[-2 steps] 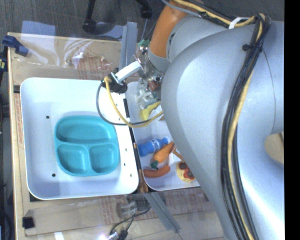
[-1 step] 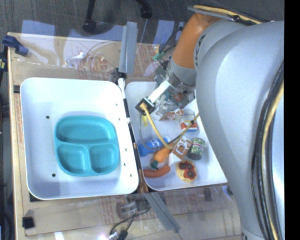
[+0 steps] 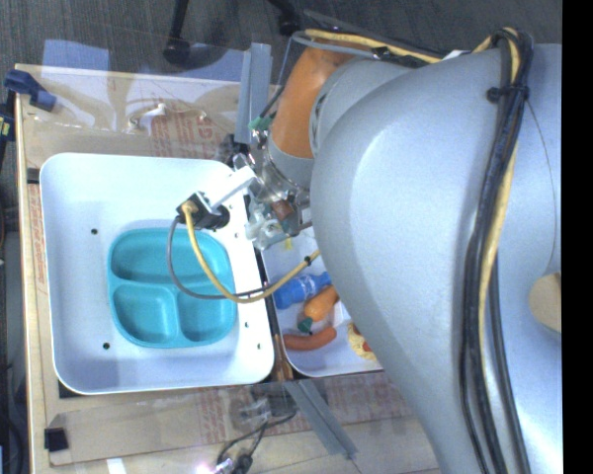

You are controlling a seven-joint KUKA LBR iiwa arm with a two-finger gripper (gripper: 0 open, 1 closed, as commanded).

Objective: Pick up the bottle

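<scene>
- The grey KUKA arm (image 3: 425,215) bulks across the right of the view, its orange band (image 3: 301,102) showing at the far side above the wrist.
- The gripper (image 3: 267,215) hangs over the seam between the two white bins, near the inner rim of the left bin (image 3: 64,265); how it stands, open or closed, cannot be told, and nothing can be seen held in it.
- A yellow cable (image 3: 193,265) loops from the wrist out over the left bin.
- In the left bin lies a turquoise three-compartment tray (image 3: 168,289).
- The right bin (image 3: 321,368) is largely hidden under the arm.
- The blue bottle (image 3: 301,289) lies in the right bin, near its left wall, just beside an orange carrot-like toy (image 3: 319,307) and a red sausage-shaped toy (image 3: 309,340).
</scene>
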